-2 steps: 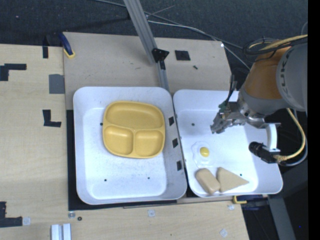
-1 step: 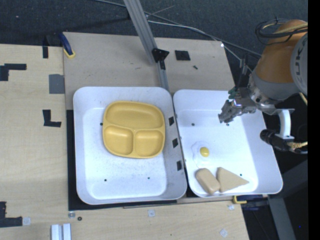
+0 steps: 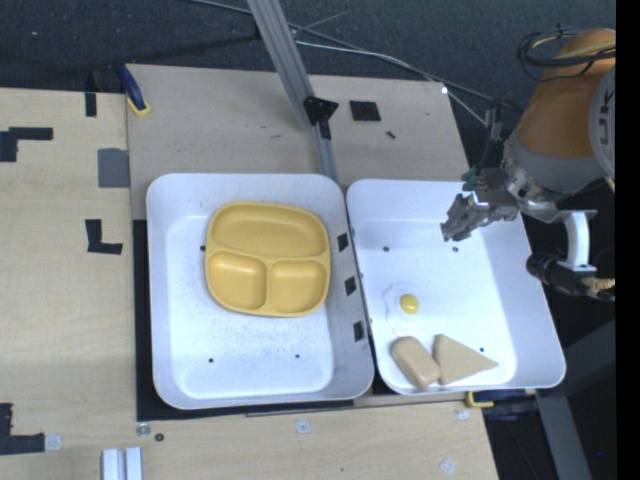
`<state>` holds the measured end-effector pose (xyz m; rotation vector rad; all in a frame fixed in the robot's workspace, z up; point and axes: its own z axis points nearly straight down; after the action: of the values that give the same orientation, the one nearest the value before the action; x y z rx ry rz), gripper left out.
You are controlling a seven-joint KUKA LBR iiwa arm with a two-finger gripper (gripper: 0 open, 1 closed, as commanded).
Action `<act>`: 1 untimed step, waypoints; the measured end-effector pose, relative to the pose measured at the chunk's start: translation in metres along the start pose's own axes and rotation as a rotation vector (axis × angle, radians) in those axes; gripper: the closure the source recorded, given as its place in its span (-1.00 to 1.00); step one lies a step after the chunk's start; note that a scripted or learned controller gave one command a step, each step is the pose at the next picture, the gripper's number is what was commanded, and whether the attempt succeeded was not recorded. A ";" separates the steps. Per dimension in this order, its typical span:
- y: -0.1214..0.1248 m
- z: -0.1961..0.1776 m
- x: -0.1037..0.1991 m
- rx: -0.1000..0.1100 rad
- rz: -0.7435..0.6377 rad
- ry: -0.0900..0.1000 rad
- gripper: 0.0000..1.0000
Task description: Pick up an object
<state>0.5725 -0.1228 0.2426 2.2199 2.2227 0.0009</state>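
The right bin holds a fried egg toy with a yellow yolk near its middle. At its front lie a tan bread roll and a tan wedge-shaped slice, side by side. My gripper hangs over the far right part of that bin, well behind the egg and apart from every object. Nothing lies between its fingers.
The left bin carries a yellow divided plate. A grey pole slants across the bench behind the bins, ending at a black clamp. Black clips sit on the rim between the bins.
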 end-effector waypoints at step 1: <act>0.015 0.014 0.052 0.003 -0.004 0.000 1.00</act>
<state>0.5878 -0.0709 0.2287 2.2171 2.2282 -0.0021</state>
